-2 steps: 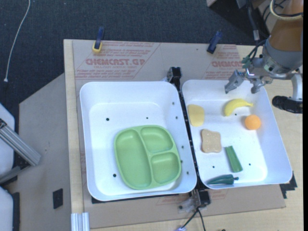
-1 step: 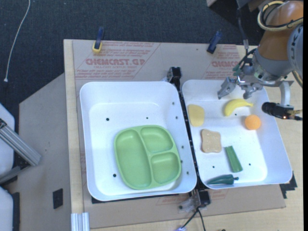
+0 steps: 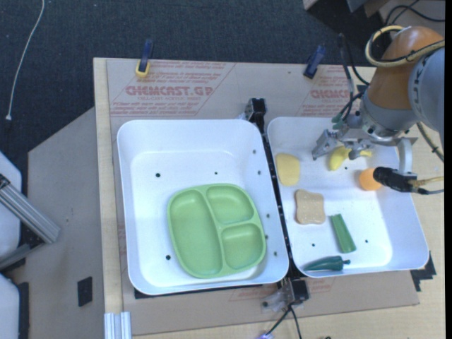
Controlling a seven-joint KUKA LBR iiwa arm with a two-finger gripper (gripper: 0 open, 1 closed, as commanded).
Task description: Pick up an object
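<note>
Nearest the camera, at the front rim of the right bin [image 3: 406, 256], lies a dark green pepper-shaped item [image 3: 326, 263], with a green stick-shaped piece [image 3: 343, 233] just behind it. Further in rests a tan bread-like slice [image 3: 309, 207], then a pale yellow rounded piece [image 3: 287, 169] close to the divider between the bins. The left bin [image 3: 134, 154] bears a green divided plate [image 3: 215, 229] in its front half.

At the far side of the right bin, the gripper [image 3: 340, 147] is positioned low over a small yellow object [image 3: 337, 159], which sits directly at the fingertips. An orange ball [image 3: 369, 180] lies just beside it, toward the arm. Whether the fingers are apart or together cannot be told from this angle.

The step in hand appears to be the grasp attempt on the yellow object. The next move calls for a confirmed closure on it, then a vertical lift clear of the orange ball and bin wall.
</note>
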